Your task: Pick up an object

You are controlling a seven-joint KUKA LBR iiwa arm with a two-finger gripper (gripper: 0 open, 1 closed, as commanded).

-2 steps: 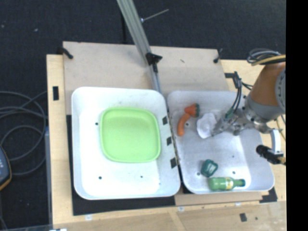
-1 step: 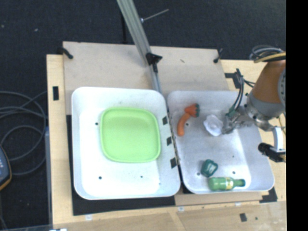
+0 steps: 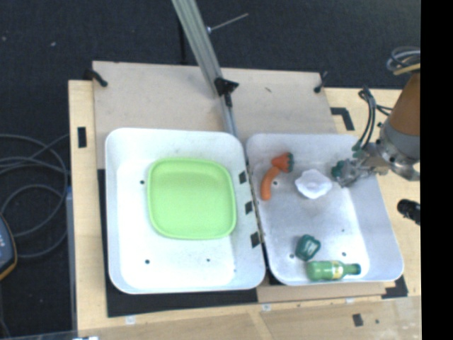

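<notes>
White bins (image 3: 127,154) sit on a tan bench (image 3: 283,91); pincer (image 3: 345,171) state unclear.

Two shallow white bins side by side on a pale bench (image 3: 163,94). Left bin (image 3: 127,261) holds a light green square plate (image 3: 192,198), lying flat near its middle. Right bin (image 3: 375,243) holds four things: an orange tool with a grey-green end (image 3: 273,174) near the upper left, tilted; a small white crumpled object (image 3: 313,184) just right of it; a dark green small piece (image 3: 307,246) lower down; a green bottle (image 3: 331,268) on its side just below that piece, close to the front wall. Arm (image 3: 405,126) enters from the right, orange band visible. Gripper (image 3: 342,171) low over the right bin's upper right area, near the white object, apart from it. A grey metal rail (image 3: 198,37) slants down from the top to the gap between the bins. Black cables (image 3: 32,183) lie at the left on the dark floor.
</notes>
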